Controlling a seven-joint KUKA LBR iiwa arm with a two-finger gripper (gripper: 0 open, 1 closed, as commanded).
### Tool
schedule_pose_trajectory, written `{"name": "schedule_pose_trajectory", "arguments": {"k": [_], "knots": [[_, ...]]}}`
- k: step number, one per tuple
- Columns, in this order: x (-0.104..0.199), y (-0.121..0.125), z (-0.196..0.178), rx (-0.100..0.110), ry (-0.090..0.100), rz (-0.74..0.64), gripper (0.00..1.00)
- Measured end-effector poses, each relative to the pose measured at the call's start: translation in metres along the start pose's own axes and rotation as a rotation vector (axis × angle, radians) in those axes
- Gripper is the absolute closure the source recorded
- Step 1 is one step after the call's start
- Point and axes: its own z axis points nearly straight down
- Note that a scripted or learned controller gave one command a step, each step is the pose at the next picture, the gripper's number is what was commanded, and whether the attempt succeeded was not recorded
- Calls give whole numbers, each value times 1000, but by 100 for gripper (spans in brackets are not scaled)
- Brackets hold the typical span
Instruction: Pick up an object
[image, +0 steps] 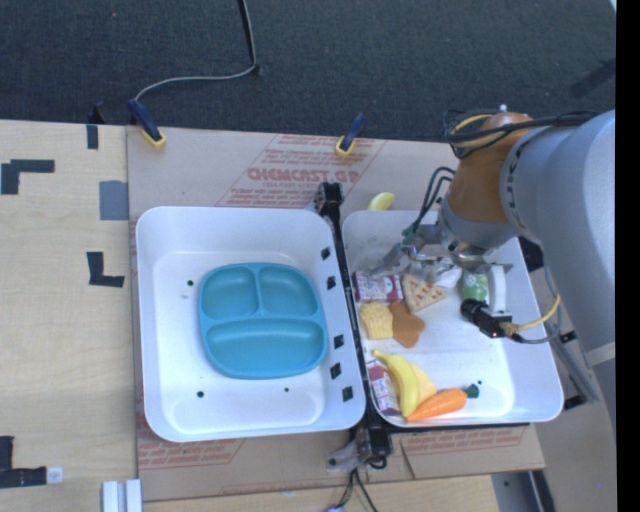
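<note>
The right bin (520, 385) holds small toy foods. A banana (405, 378) and an orange carrot (440, 403) lie near its front. A yellow square cracker (376, 320) and a brown cookie (407, 327) sit at its left middle. Behind them lie a triangular toast slice (425, 294) and a red-and-white packet (372, 288). A green object (474, 288) sits under the wrist. My gripper (425, 255) hangs over the back of this bin, just above the toast slice and packet, with its tips lost among the metal parts.
The left bin (160, 250) holds a blue divided plate (263, 318). A yellow piece (380, 201) lies on the cardboard behind the right bin. Another packet (378, 385) lies beside the banana. Clamps and a black divider mark the bin edges.
</note>
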Motion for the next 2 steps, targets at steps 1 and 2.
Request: {"name": "schedule_pose_trajectory", "arguments": {"k": [1,2], "knots": [[8,41,3,22,0,1,0],[-33,43,-93,13,2,-2,0]]}}
